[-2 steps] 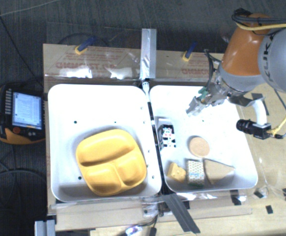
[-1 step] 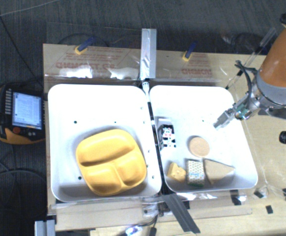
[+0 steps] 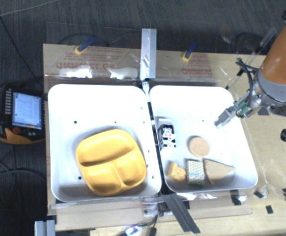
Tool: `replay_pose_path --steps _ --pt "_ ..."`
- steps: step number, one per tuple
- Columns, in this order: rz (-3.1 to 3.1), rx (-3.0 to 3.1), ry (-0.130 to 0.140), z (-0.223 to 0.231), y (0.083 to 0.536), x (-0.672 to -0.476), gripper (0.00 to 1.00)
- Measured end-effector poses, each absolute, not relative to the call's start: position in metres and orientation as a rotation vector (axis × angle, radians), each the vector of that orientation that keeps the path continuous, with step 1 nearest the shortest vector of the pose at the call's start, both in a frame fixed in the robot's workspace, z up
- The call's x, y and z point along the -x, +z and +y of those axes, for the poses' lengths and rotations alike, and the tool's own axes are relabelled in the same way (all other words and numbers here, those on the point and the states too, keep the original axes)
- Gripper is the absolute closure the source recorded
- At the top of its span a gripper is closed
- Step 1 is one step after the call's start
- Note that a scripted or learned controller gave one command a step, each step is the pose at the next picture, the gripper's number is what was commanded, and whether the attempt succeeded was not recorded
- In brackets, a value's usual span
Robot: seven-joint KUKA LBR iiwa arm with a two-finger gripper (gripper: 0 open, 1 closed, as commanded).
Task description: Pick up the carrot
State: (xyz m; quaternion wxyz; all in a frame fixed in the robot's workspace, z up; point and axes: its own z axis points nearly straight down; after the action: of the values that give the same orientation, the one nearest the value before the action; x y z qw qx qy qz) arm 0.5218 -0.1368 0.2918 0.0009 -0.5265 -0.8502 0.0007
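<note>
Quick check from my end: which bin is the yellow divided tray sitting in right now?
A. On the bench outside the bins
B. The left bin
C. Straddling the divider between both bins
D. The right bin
B. The yellow tray lies wholly inside the left bin, while the small items such as the round slice sit in the right bin, where the gripper is.

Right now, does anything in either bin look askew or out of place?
The yellow tray sits skewed in the left bin. In the right bin, the items crowd the near edge; none clearly looks like a carrot.
</note>
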Motion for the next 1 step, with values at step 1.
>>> replay_pose_path --steps 1 --pt "-2.670 1.650 0.002 -0.1357 0.2999 -0.5233 1.00"
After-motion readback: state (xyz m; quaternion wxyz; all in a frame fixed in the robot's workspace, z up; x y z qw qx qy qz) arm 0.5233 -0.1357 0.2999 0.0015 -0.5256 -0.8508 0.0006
